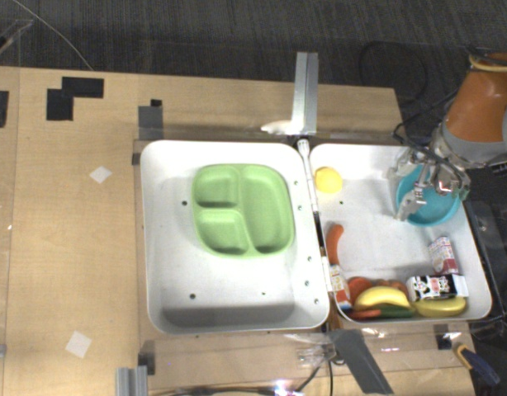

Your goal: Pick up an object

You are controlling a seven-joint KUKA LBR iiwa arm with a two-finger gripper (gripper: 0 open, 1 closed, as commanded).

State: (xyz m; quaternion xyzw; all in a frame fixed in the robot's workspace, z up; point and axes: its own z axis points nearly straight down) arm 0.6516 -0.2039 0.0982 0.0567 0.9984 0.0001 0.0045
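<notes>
While the hand (425, 190) is hung over the teal bowl (435, 205) in the right bin (377, 246), its grip cannot be told. A green tray (241, 209) is seated in the left bin (167, 246)

Two white bins were counted on the bench, the left bin (167, 246) and the right bin (377, 238). One green tray (241, 209) with three compartments was seen in the left bin. In the right bin were counted one yellow ball (328, 179), one teal bowl (431, 205), one red sausage (334, 240), one small can (443, 254), one black-and-white carton (436, 286) and two bananas (382, 296) (442, 306). A few smaller items at the near left corner could not be told apart. One gripper (424, 184) was counted.
</notes>
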